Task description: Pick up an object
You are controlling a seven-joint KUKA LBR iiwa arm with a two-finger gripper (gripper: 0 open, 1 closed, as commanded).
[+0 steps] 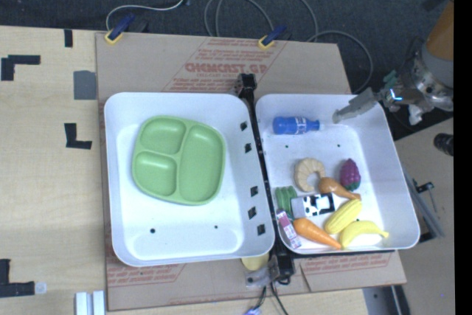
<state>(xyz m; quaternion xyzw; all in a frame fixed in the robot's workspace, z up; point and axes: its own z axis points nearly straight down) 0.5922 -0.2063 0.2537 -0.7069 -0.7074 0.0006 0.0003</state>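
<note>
Bench [44,181]: light wood, carrying a cardboard sheet [221,59] on which two white bins sit side by side, touching along their inner walls. Left bin [122,232]: holds one green sectioned plate [178,159], lying flat toward the bin's far half. Right bin [391,158]: holds the loose objects. Arm [435,63]: enters at the bench's right edge, level with the far side of the right bin; a grey finger-like part [354,107] points over that bin's far right corner, touching none of the objects. Whether the fingers stand wide or narrow cannot be told from this angle. Blue bottle [296,125]: lies on its side near the far wall. Two yellow bananas [352,223] lie at the near right corner, an orange carrot [317,231] just beside them along the near wall. A beige ring-shaped pastry [309,173] sits mid-bin, a purple item [349,173] just to its right. A black-and-white item [319,205] lies between pastry and carrot, a green item [285,198] near the inner wall.
</note>
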